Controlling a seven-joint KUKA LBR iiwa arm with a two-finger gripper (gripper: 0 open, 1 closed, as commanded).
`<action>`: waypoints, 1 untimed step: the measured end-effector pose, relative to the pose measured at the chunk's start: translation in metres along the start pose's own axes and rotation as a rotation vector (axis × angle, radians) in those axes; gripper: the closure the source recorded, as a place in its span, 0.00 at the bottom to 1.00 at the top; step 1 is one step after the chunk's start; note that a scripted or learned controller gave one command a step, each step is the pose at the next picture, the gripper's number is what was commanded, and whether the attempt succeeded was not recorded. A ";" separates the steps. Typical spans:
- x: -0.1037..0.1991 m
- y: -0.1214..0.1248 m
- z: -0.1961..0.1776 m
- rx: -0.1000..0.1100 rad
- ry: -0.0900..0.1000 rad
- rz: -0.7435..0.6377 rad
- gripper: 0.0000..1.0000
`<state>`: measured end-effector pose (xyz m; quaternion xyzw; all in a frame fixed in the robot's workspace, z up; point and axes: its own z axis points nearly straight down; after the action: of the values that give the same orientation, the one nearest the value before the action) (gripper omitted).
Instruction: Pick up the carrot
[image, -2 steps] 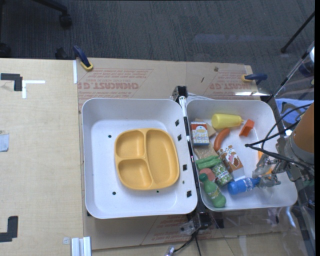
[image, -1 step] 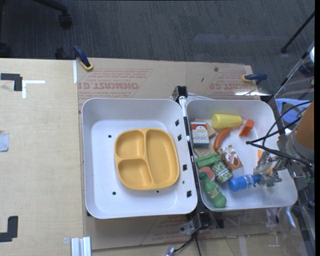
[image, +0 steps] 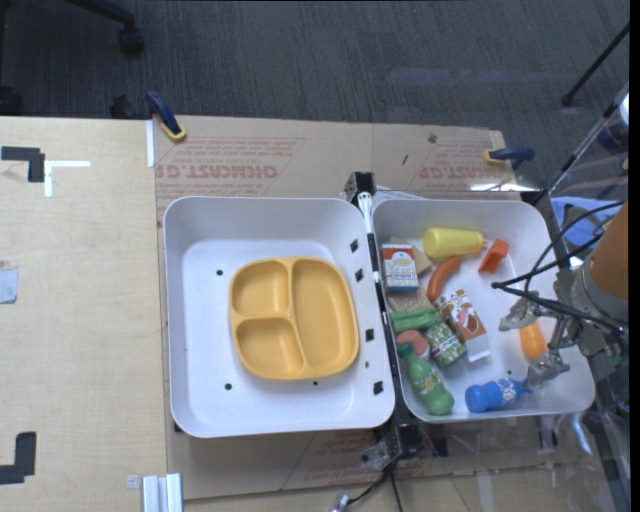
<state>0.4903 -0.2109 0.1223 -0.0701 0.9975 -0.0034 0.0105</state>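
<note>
Jaws of the gripper (image: 532, 346) stand spread, one finger on each side of the carrot (image: 533, 338), and do not appear closed on it. The carrot lies on the floor of the right bin (image: 520, 214), near its right wall. It is judged a light, rigid, smooth plastic toy, so grip across the thick middle, since the tapered end may slip.

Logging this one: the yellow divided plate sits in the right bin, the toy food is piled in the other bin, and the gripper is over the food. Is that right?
Not quite. The camera view shows the yellow divided plate in the left bin, not the right one. The rest stands: the toy food is piled in the other bin, and the gripper is over it.
</note>
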 end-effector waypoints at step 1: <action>0.007 -0.009 0.030 -0.009 0.017 -0.129 0.00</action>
<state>0.4848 -0.2209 0.0920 -0.1344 0.9909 0.0000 0.0015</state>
